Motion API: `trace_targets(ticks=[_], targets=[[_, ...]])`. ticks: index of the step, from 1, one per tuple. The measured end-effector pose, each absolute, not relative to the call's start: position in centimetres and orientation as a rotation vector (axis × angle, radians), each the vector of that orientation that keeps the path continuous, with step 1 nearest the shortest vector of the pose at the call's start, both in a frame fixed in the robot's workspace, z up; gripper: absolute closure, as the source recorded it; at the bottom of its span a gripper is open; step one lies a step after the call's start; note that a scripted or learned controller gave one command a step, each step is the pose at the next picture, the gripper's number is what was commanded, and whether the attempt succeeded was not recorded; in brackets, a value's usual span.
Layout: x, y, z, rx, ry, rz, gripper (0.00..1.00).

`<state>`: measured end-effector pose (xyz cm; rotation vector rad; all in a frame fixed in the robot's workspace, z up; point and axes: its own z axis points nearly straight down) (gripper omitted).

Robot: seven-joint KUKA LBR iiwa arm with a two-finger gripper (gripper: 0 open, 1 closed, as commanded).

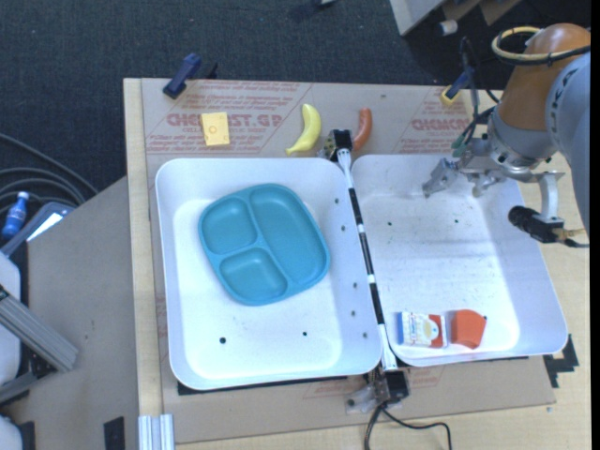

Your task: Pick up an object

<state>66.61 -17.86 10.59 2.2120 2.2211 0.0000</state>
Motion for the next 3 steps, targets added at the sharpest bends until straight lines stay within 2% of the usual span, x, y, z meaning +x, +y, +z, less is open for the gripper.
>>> trace_targets(ticks=[1, 2, 3], targets=[[66.7, -17.9, 11.7, 2.208, 2.219, 0.001, 1.0], [66.7, -17.8, 11.6, 2.208, 2.22, 0.001, 0.0], [55.8, -19.4, 8.4, 2.224, 2.221, -0.002, 0.0]])
